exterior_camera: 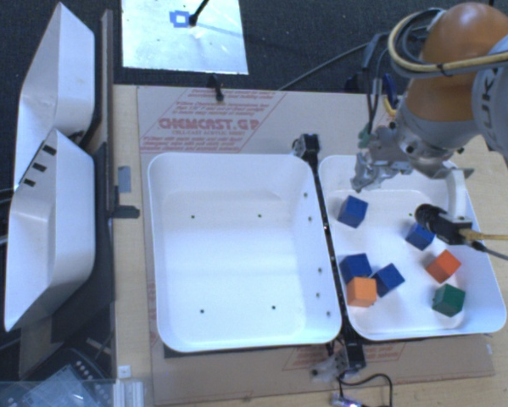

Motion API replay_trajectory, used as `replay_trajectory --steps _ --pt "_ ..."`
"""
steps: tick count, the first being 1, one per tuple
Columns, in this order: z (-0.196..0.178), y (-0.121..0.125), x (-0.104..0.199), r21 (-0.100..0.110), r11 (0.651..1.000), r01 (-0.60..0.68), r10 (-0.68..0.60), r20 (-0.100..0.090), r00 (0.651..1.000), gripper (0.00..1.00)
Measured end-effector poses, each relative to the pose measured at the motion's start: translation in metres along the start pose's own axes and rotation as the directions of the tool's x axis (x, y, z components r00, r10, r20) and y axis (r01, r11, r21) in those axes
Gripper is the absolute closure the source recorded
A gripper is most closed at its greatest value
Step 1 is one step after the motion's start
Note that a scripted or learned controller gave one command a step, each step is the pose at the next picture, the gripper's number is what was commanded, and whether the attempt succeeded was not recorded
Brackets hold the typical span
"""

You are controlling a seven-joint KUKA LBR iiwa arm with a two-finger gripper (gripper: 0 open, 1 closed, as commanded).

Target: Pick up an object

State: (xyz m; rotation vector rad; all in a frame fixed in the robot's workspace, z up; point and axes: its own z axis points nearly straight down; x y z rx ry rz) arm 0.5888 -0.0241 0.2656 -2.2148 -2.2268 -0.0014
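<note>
Gripper (365, 175) hangs over the right bin (491, 312), and I can't tell how it's set or that it has anything. A blue cube (352, 211) sits just below it, untouched; the other cubes lie further down and right.

Robotics lab: arm (457, 66) over bench (262, 117), white bins (237, 253), loose cables (321, 66).

Left bin (237, 253): its floor gives you open room from wall to wall.
Right bin (482, 312): crowded; seven blocks sit scattered over its floor.
Blue block (352, 211): stands apart from the rest, just below your gripper (365, 176).
Front cluster: a blue block (355, 267), an orange block (361, 292) and another blue block (389, 278) sit close together, leaving you little gap.
</note>
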Motion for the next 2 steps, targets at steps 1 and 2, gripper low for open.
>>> replay_trajectory --steps 1,2 --pt "0.000 -0.016 0.042 -0.001 1.000 -0.001 0.001 0.000 1.000 1.00" --pt "0.009 -0.034 0.079 0.000 1.000 -0.002 0.002 0.001 1.000 1.00"
